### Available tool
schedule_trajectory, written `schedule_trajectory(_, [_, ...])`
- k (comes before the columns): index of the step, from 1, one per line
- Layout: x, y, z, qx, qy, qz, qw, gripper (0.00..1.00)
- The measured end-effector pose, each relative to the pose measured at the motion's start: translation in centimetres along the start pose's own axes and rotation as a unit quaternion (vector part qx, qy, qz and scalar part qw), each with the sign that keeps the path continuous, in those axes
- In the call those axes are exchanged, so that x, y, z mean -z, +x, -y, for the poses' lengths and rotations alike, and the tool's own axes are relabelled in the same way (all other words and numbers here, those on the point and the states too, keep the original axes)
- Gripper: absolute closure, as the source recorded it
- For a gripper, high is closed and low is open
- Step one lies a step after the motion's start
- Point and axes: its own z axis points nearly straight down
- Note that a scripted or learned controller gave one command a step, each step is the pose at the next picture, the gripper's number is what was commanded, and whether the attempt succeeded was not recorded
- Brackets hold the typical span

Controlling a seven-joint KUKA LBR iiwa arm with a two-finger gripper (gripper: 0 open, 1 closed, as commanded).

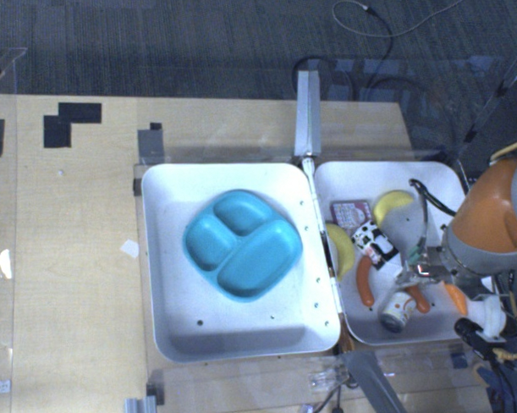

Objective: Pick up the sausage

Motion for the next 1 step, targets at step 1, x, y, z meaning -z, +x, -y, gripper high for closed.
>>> schedule_trajectory(1, [11.43,-0.04,-2.82,0.046,0.002,0.001,0.9989,1.0])
